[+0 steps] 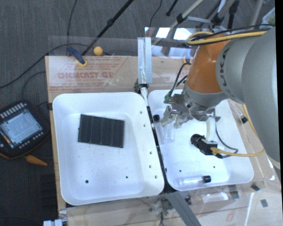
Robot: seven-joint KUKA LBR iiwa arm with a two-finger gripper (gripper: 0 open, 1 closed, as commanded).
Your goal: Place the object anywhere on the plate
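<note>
You are looking down on a pale wooden counter [84, 75] with faded red lettering, standing on dark grey carpet [18, 45]. Cables trail across that carpet, and a handheld control pendant [17, 128] with a lit screen lies to the left of the counter. A small orange ball [98, 50] and a blue-and-yellow clip [76, 55] sit at the counter's far edge.

Two shallow white bins sit side by side, edges touching. The left bin [70, 182] holds a dark ribbed rectangular plate [101, 130], lying flat, its long side running roughly left to right and tilted slightly clockwise.

In the right bin [236, 176], a clear tube with a black cap [196, 180] lies near the front wall. Its long axis runs left to right, almost parallel to that wall, with the black cap pointing right. It is well apart from the plate.

The grey arm with its orange band [207, 68] hangs over the right bin's far half. The pincer [172, 119] is below the wrist near the bin's left wall; you cannot tell whether it is spread or pressed together, and nothing is visibly pinched in it. A yellow cable [235, 153] loops beside it.
</note>
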